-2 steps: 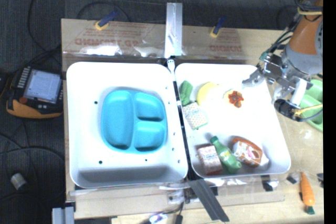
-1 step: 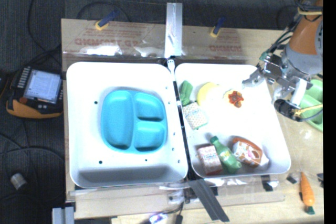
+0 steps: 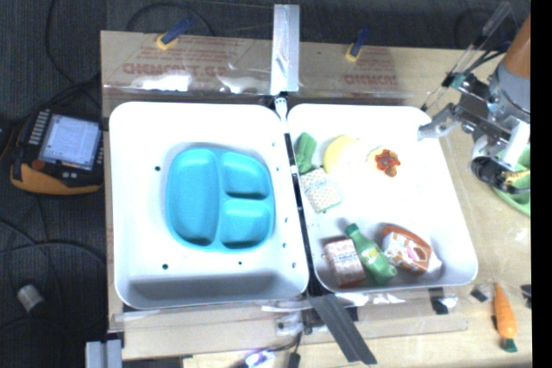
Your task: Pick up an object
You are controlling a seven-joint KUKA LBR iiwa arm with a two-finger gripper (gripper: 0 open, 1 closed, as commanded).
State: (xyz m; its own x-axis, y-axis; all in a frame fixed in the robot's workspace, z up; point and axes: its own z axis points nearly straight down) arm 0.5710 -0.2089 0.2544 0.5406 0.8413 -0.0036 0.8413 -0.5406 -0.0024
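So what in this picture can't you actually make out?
- The pincer: too small and blurred in the camera view to tell how it is set.
- The arm: cut off by the right edge.
- The packets' labels: too small to read.
- The green bottle: its lower end overlaps the neighbouring packets.
- The device's screen: glare, unreadable.

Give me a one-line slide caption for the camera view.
Pincer hovers at right bin edge; blue divided tray sits in left bin.

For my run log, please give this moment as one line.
arm: right of right bin, outside it | gripper: at upper right rim | left bin: blue tray | pick: not done
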